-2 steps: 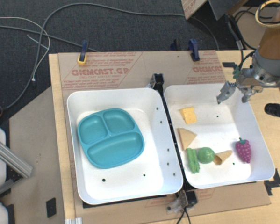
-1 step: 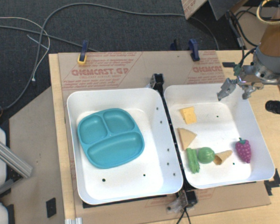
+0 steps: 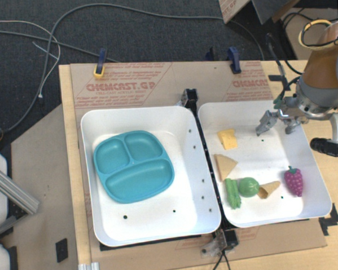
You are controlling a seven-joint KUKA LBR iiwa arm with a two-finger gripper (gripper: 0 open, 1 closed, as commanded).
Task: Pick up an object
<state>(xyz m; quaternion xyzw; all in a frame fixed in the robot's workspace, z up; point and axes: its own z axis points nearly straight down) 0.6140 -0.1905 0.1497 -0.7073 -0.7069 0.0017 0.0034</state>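
Cardboard-topped desk (image 3: 155,81), two white bins. Claw (image 3: 277,122) hovers spread open, empty, over right bin (image 3: 308,209) — nearest pick is the yellow cheese block (image 3: 228,139), just left. Centre over it, drop straight, close across narrow sides.

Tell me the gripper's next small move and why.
Probably shift toward the yellow cheese block and descend. The gripper hangs open over a bare stretch of the right bin, holding nothing, and the block lies apart from the other toys, nearest the fingers.
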